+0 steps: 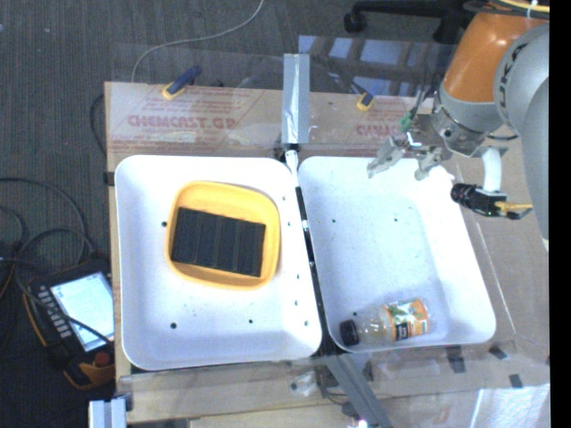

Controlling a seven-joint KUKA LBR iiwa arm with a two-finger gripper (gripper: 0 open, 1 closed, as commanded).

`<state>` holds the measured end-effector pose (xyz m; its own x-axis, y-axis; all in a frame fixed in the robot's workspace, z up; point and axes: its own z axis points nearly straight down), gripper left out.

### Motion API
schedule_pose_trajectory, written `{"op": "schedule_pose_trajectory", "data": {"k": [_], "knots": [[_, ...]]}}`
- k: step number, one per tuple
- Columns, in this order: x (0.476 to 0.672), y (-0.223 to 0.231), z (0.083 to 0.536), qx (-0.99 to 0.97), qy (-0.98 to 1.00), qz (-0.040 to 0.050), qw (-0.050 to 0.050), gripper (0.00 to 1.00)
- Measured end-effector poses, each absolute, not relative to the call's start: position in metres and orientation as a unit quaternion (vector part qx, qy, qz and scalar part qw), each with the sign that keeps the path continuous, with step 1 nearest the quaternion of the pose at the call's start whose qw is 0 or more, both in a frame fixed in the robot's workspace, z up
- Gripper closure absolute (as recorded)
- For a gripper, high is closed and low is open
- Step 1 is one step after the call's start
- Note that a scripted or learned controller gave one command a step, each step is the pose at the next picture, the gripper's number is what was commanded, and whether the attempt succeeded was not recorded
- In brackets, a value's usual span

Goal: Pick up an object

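A small plastic bottle (pixel 390 322) with a dark cap and an orange-green label lies on its side at the near edge of the right bin (pixel 393 239). In the left bin (pixel 143 266) rests a yellow dish (pixel 223 235) holding a black ridged block (pixel 219 242). My gripper (pixel 403 160) hangs above the far right corner of the right bin, its fingers (pixel 385 161) spread open with nothing between them. It is far from the bottle.
A metal post (pixel 295 105) stands behind the divide between the bins. Clamps (pixel 181 82) hold the cardboard backboard. A tablet-like device (pixel 76 306) and cables lie on the floor at left. A black-and-yellow part (pixel 486 201) juts from the arm at right.
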<state>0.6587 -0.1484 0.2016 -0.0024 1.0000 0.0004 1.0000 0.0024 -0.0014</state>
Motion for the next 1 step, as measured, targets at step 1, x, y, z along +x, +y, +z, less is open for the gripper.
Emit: {"op": "schedule_pose_trajectory", "data": {"k": [1], "knots": [[0.5627,-0.1492,0.1782,-0.735,-0.678,0.0014,0.001,0.00]]}}
